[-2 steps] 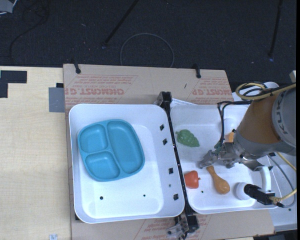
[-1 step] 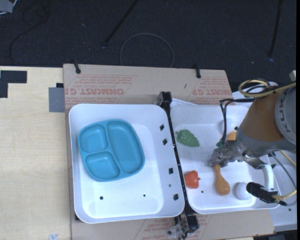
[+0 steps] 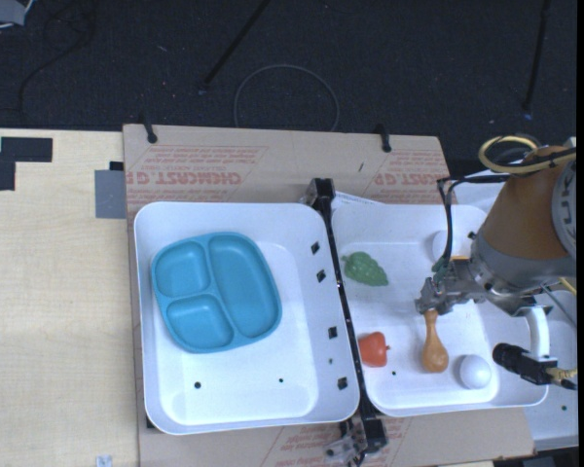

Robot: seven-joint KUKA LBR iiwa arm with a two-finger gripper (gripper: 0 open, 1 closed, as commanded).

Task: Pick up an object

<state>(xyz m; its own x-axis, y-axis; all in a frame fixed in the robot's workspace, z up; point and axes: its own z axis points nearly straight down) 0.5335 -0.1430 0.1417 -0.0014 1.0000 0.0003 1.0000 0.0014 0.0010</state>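
In the right bin (image 3: pixel 404 402) lie a green leafy piece (image 3: pixel 365 269), a red-orange tomato-like piece (image 3: pixel 373 349), a tan drumstick-shaped piece (image 3: pixel 433 344) and a white ball (image 3: pixel 474 371). My gripper (image 3: pixel 435 298) reaches in from the right and hangs low over the thin upper end of the drumstick piece. I see nothing lifted off the bin floor.
The left bin (image 3: pixel 165 397) holds a blue three-compartment plate (image 3: pixel 215 291). A black divider with clips (image 3: pixel 337 305) runs between the bins. The arm's orange band (image 3: pixel 524 222) and cables cover the right bin's far right side. Cardboard lies under both bins.
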